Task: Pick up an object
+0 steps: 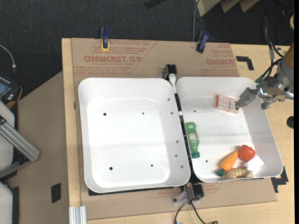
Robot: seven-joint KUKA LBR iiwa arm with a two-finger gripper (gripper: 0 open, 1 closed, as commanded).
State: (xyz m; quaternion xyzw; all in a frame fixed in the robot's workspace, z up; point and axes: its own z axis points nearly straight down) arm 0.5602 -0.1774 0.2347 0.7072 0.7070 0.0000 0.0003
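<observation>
At the far left edge, dark equipment and a grey metal rail [18,141] are cut off by the frame and cannot be identified further. The left bin [128,134] is seen on the worktop [70,101], which is covered by a brown board printed with red lettering; two clamps, one yellow-and-blue [104,38] and one blue [202,41], are fixed at its far edge. A black seam with a small fitting at each end is seen between the two bins.

In the right bin [212,120], a green bottle [191,139] is laid along the left wall, just beside the seam. A small pink-and-white patterned packet [226,103] is lying near the far right part of the bin; its print is too small to be read. At the near right corner, an orange carrot-shaped toy [229,161], a red tomato-like toy [246,152] and a beige knobbly piece [237,173] are crowded together, touching; a white card under them is partly hidden.

The arm is entered from the right and is mostly cut off by the frame, so that little more than the wrist is shown, above the bin's right rim. The claw [256,98] is seen with its two fingers spread apart and nothing pinched between them; one finger [244,97] is pointed toward the packet, just beside it, and contact cannot be judged.
</observation>
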